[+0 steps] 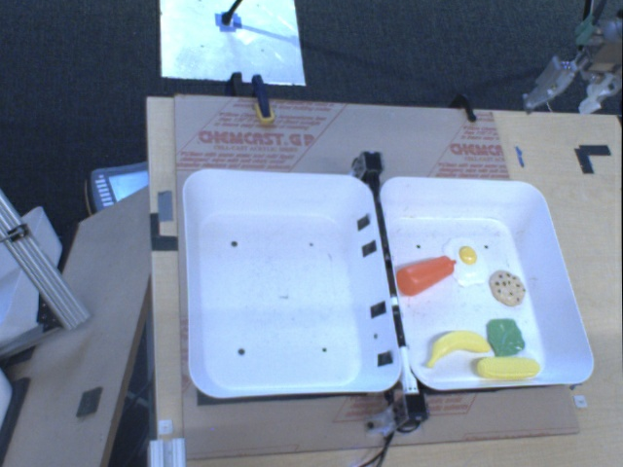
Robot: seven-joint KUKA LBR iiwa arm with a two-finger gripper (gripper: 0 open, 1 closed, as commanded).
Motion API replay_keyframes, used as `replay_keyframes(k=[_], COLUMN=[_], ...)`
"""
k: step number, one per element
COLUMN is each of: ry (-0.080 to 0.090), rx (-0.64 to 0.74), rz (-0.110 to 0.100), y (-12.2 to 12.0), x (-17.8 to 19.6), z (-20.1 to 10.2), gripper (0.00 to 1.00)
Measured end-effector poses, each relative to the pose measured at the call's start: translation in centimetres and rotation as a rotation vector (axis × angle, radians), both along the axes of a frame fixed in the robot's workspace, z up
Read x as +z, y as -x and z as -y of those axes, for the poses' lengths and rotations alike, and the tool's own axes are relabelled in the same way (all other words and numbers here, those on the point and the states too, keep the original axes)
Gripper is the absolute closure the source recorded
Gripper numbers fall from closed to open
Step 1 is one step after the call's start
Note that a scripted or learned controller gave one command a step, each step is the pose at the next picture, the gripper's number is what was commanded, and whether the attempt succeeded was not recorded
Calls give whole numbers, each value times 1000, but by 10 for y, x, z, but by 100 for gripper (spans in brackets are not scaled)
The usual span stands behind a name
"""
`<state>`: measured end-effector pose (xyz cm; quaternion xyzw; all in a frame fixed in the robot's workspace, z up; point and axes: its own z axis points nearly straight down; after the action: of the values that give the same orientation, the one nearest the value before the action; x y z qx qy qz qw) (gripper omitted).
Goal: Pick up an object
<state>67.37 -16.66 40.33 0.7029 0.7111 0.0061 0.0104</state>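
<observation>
End effector (576, 78) sits at the top right corner of the view, up beyond the far right corner of the tabletop (409, 134), well apart from both bins. Too small and cluttered to read its opening, cannot tell. Nothing visible in it, touching nothing in the bins.

All objects are in the right bin (545, 222). Orange carrot (425, 275) lies near that bin's left wall, tip pointing toward the fried egg (467, 259) just beside it. Cookie (506, 287) is right of the egg, near the right wall. Along the near wall: yellow banana (456, 345), green piece (505, 336) just beside it, yellow corn (507, 367) in front of the green piece, close to the near rim.

Left bin (282, 280) is bare white floor with a few dark dots. The far half of the right bin has open floor; the near right corner is crowded. Black clips run down the seam between bins.
</observation>
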Motion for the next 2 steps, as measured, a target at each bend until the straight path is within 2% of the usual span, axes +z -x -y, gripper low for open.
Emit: replay_keyframes(k=[1,2], ry=[-2,-6], rx=[-1,-2], rz=[-15,-15], y=[4,22], x=[2,72], z=[3,-69], gripper=[100,100])
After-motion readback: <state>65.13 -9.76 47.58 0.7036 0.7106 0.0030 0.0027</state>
